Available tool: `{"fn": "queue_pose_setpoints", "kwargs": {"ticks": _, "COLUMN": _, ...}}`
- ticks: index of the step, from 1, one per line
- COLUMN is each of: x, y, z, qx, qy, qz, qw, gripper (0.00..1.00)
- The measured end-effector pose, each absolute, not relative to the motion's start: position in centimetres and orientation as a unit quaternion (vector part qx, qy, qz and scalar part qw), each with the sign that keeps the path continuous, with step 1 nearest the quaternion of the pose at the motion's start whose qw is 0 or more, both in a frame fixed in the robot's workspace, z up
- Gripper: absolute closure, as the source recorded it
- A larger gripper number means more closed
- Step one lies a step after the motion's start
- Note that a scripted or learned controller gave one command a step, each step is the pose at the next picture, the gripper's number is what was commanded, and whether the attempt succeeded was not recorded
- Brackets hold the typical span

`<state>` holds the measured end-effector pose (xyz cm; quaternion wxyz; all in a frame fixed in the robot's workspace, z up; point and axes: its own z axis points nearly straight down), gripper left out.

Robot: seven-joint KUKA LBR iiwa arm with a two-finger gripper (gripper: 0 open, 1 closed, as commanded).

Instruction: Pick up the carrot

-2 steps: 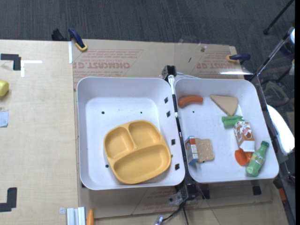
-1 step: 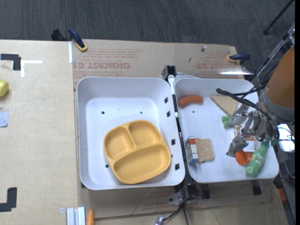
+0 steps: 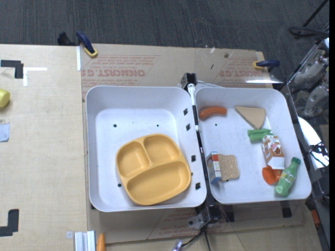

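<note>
An orange piece [image 3: 269,175] that I take for the carrot lies in the right bin [image 3: 230,192], near its front right corner. A white and red packet [image 3: 273,151] covers its far end. A green bottle [image 3: 287,178] lies against its right side. A short green piece [image 3: 258,135] rests just beyond the packet; I cannot tell whether it belongs to the carrot.
The right bin also holds a red sausage [image 3: 212,112], a tan wedge [image 3: 252,116] and a bread slice with a small carton [image 3: 223,168]. A yellow divided plate [image 3: 153,169] sits in the left bin [image 3: 99,140]. Grey hardware and cables [image 3: 314,88] crowd the right edge.
</note>
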<state>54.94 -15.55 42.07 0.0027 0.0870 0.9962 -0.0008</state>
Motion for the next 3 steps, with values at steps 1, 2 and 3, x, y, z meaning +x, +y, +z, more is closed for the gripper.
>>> {"fn": "queue_pose_setpoints", "kwargs": {"ticks": 1, "x": 48.0, "y": -12.2, "z": 27.3, "qx": 0.084, "qy": 0.996, "qz": -0.0003, "qw": 0.001, "gripper": 0.0}}
{"fn": "queue_pose_setpoints", "kwargs": {"ticks": 2, "x": 48.1, "y": -9.7, "z": 9.4, "qx": 0.021, "qy": 1.0, "qz": -0.0001, "qw": 0.004, "gripper": 0.0}}
{"fn": "queue_pose_setpoints", "kwargs": {"ticks": 3, "x": 54.8, "y": -11.6, "z": 29.1, "qx": 0.019, "qy": 1.0, "qz": -0.0006, "qw": 0.004, "gripper": 0.0}}
